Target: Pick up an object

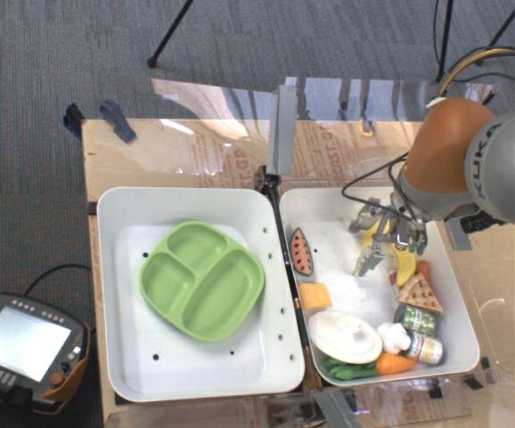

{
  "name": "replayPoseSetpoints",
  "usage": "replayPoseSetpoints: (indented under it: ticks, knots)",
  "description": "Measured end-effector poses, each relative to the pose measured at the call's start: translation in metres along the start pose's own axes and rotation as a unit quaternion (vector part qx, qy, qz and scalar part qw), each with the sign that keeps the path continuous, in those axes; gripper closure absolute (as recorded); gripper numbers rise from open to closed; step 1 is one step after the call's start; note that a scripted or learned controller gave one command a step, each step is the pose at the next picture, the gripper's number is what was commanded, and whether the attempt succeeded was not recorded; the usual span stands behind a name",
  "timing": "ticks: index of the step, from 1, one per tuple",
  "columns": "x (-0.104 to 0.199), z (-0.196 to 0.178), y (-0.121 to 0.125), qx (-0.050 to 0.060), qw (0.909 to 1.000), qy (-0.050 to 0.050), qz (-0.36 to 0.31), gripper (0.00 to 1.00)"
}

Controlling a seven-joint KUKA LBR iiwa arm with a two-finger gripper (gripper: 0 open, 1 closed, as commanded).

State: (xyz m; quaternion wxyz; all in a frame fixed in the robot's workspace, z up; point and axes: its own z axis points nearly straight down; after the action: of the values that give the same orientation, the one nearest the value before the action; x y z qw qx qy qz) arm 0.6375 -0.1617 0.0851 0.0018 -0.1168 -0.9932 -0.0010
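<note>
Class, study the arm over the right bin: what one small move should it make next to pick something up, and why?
Probably lower straight down a little. The two-finger gripper hangs above the right white bin, close beside the yellow banana, with nothing visibly between its fingers, so a short descent toward that fruit seems the likeliest next step.

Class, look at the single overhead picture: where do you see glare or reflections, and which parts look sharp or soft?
In the camera view, glare streaks the taped cardboard behind the bins; the green plate in the left bin is evenly lit and crisp; the pincer over the right bin looks slightly soft, its small parts hard to resolve.
</note>
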Motion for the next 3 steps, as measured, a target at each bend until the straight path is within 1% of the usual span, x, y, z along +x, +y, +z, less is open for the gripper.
replayPoseSetpoints:
  ticks: [1, 2, 3]
  knots:
    - [-0.003, -0.014, 0.003, 0.000, 1.0000, -0.005, -0.003, 1.00]
    - [-0.003, -0.014, 0.003, 0.000, 1.0000, -0.004, -0.003, 0.00]
    - [0.010, -0.003, -0.045, 0.001, 0.9987, -0.003, -0.051, 0.00]
